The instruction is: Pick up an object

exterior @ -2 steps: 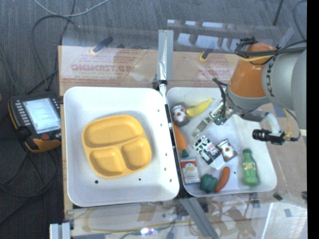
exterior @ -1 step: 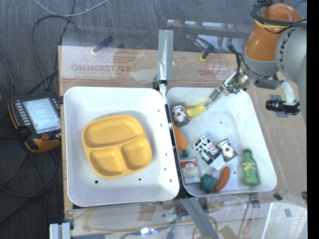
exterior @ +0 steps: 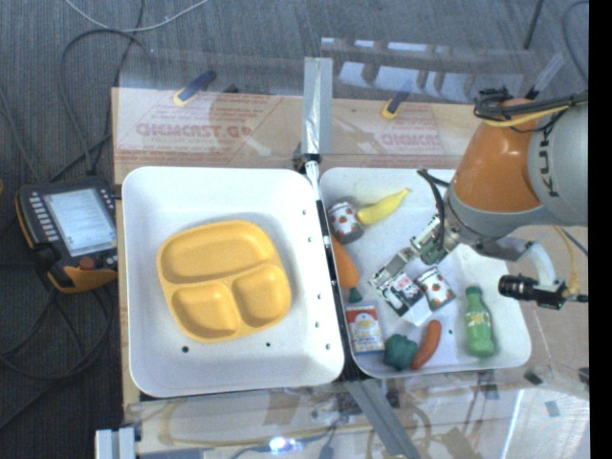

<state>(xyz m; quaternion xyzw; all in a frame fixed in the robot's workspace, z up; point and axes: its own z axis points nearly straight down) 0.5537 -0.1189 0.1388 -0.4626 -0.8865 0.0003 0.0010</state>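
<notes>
Two white bins are sitting side by side on a bench above grey carpet. The left bin (exterior: 143,352) is holding one yellow tray (exterior: 225,280). The right bin (exterior: 516,347) is holding one banana (exterior: 382,206), two cans (exterior: 344,221), one green bottle (exterior: 479,321) and one carrot (exterior: 346,268), crowding its near edge. The gripper (exterior: 397,277) is hovering among them, fingers parted, gripping nothing.

Two white bins (exterior: 143,352), one yellow tray (exterior: 225,280), one banana (exterior: 382,207), one carrot (exterior: 346,268), one green bottle (exterior: 478,321), two cans (exterior: 344,221)
</notes>
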